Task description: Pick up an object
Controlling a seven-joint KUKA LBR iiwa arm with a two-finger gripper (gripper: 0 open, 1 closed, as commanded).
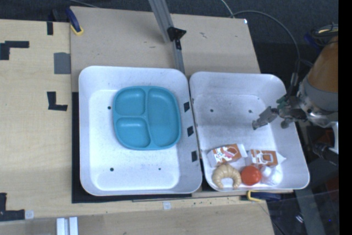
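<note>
In right bin (236, 88), near-right corner: croissant (226, 175), red tomato (251, 175), two snack packets (227, 154) clustered, likely candidate targets. Tool (268, 117) above bare floor, apart from them, nothing held; opening unclear. Blue divided plate (147, 117) fills left bin.

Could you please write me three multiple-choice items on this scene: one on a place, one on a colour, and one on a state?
1. Where does the divided plate lie?
A. left bin
B. right bin
C. on the bench outside the bins

2. What colour is that plate?
A. red
B. blue
C. yellow

3. How does the claw stand to the objects?
A. above the right bin, apart from them
B. pressed on the plate
C. resting on the croissant

Answers: 1 A, the divided plate sits in the left bin. 2 B, it is plainly blue. 3 A, the claw is over the right bin, with the croissant and red ball nearer the front edge.
</note>
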